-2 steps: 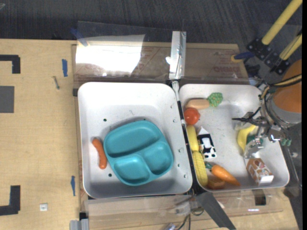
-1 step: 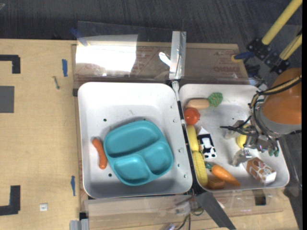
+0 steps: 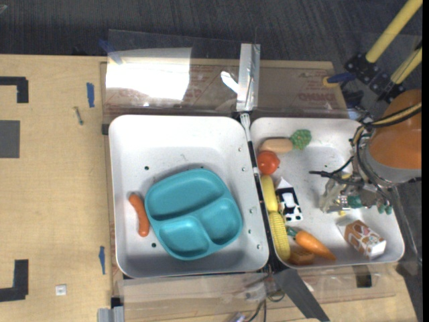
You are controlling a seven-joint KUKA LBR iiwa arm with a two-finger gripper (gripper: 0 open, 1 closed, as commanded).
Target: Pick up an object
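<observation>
Right bin, near edge first: a carrot lies at the near-left corner w/ a corn cob running along the left wall beside it. A small printed carton sits at the near-right corner, apart from the rest. Up the left wall: a banana, a black-and-white cow toy touching it, then a tomato. Far edge: a bread roll w/ a green broccoli piece just beside it.

Gripper hangs over the right-middle of that bin, just above the carton and over bare floor. Fingers are lost in cables and glare, so whether they're spread or closed, can't tell; nothing visibly sits between them.

Left bin: teal divided plate in the middle, a sausage by its left rim.

Judgement: approach stage, nothing picked yet. Nearest candidate is prob. the carton. To do it well: centre over the box, line the fingers across its narrower sides, descend straight, close only once fingers flank it. Keep clear of the bin's right wall — the carton sits near the corner, so one finger could catch the rim. The left-wall cluster is crowded; a lone item is the safer choice.
</observation>
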